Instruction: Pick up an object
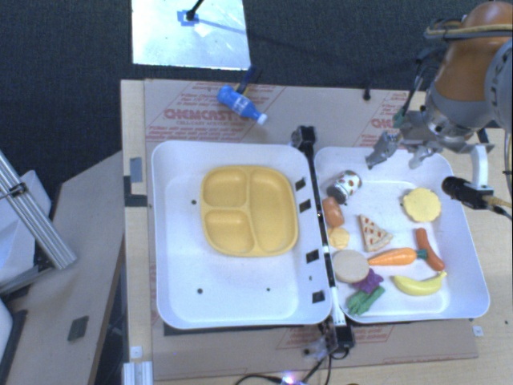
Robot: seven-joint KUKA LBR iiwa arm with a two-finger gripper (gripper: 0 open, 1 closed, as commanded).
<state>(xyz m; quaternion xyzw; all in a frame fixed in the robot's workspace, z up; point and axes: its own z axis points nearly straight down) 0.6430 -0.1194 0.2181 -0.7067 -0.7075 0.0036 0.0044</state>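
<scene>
The right bin point(465, 291) holds several toy foods: a pizza slice point(373, 233), a carrot point(393, 256), a banana point(418, 283), a yellow round biscuit point(422, 205), a red sausage point(430, 250), a tan bun point(350, 265), a purple and green bunch point(366, 291), an orange sausage point(332, 212) and a spotted round piece point(346, 185). My gripper point(398, 156) hangs over the far edge of this bin, open, with nothing between its fingers. It is behind the biscuit and to the right of the spotted piece.
A yellow divided plate point(247, 211) lies in the left bin point(176, 295). A blue bottle point(240, 104) lies on the bench behind that bin. A shiny sheet point(191, 22) sits farther back. A black divider point(317, 223) runs between the bins.
</scene>
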